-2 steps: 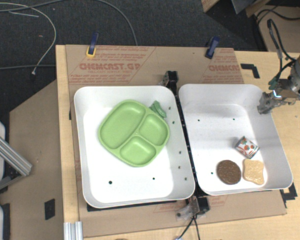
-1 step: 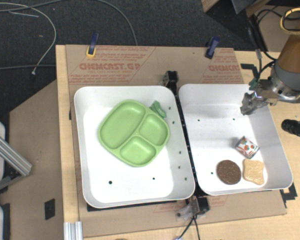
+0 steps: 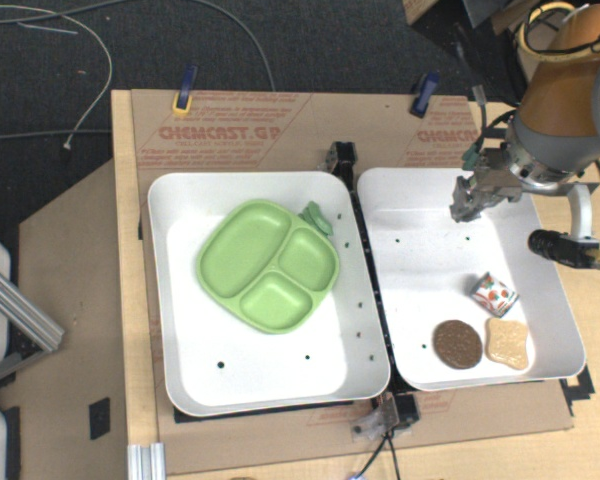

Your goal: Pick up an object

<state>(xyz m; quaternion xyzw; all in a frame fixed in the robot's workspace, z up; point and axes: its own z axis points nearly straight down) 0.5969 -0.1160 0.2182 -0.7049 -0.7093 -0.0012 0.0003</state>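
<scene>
From the camera view, the claw (image 3: pixel 467 206) hung over the far part of the right bin (image 3: pixel 410 268), nothing between its fingers; whether they were spread or pressed together could not be told. The candidate objects lay well apart from it at the near right corner: a small printed packet (image 3: pixel 493 294), a round brown cookie (image 3: pixel 458 344) and a tan cracker-like piece (image 3: pixel 508 345), the last two just beside each other. All looked light and flat; the cookie seemed stiff, best pinched across its rim. The near wall crowded them, while the bin's middle lay open.
</scene>
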